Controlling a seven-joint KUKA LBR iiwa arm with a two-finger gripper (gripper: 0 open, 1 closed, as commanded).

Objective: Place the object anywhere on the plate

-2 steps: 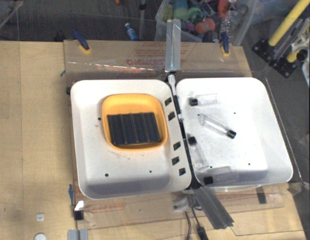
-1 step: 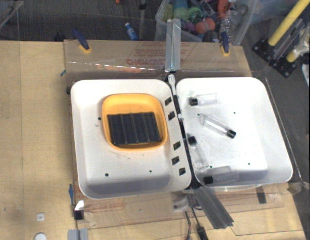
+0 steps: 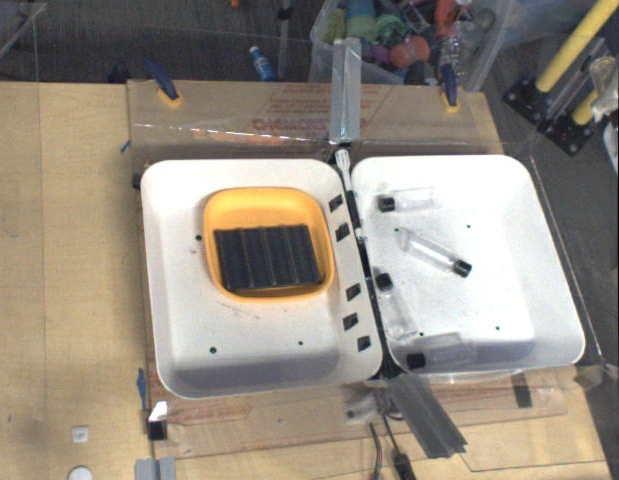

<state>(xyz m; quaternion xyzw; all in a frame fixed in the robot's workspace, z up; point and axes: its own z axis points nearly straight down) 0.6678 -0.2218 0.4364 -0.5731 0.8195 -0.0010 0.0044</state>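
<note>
No wording can be read with any certainty. The clear plastic sheet point(image 3: 289, 108) taped along the far edge of the bench, behind the two bins, carries lines of reddish-orange print, but the letters are too small and blurred to make out. Nothing else bears legible text, labels, brands or numbers.

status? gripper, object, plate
Yellow plate in left bin, dark ridged block on it. Clear vials loose in right bin. Nothing blocking the plate.
</note>
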